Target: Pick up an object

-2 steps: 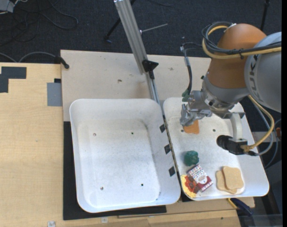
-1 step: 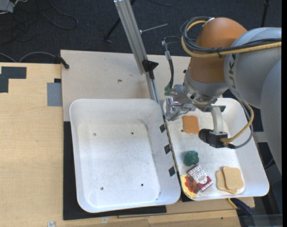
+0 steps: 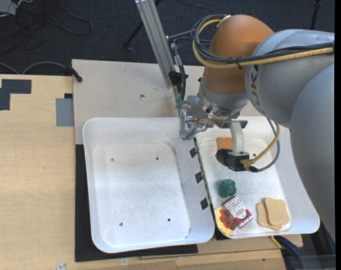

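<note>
Inside right bin (image 3: 305, 221): bread (image 3: 273, 213), green ball (image 3: 227, 187).

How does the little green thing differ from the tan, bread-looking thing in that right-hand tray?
The green object is small, rounded and dark green; the tan bread-shaped object is larger, flatter and pale brown. The green one lies near the divider between the bins, the tan one towards the outer corner. Both rest loose in the right bin, untouched by the gripper.
</note>
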Robot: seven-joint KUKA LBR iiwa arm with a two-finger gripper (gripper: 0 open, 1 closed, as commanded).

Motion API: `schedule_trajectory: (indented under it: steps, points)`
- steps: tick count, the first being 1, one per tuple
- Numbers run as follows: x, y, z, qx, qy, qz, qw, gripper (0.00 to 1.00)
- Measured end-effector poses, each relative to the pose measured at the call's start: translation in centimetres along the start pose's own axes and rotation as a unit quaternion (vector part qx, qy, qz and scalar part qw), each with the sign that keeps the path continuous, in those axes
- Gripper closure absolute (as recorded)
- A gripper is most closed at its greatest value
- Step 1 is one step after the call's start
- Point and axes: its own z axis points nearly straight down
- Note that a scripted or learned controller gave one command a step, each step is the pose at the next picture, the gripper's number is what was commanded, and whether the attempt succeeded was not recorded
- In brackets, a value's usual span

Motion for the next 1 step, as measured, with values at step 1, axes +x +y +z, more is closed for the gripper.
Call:
schedule_trajectory:
  steps: [1]
  points:
    - [-0.07,-0.06,0.01,0.001,-0.001,-0.001,1.0000,0.00]
